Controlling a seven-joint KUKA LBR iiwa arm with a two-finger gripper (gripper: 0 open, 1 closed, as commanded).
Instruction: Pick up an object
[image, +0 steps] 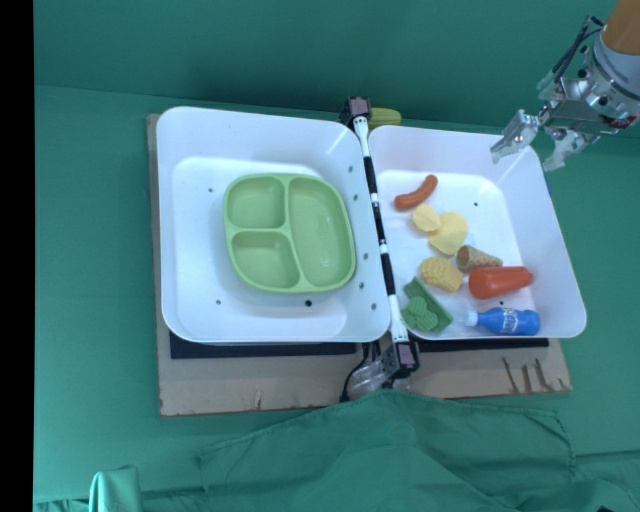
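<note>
My gripper (537, 141) hangs above the far right corner of the right bin (556, 240), its two fingers spread open with nothing between them. In that bin lie toy foods: a sausage (415, 191), pale yellow chips (441, 229), a corn piece (441, 273), an ice cream cone (476, 258), an orange carrot (501, 282), a green leafy piece (426, 311) and a blue bottle (505, 321). All of them are below and to the left of the gripper, apart from it.
The left bin (190, 150) holds a green divided plate (289, 232). A black and white divider rod (379, 235) runs between the bins. Green cloth (400, 450) is bunched at the front. A yellow-green object (384, 116) peeks out behind the bins.
</note>
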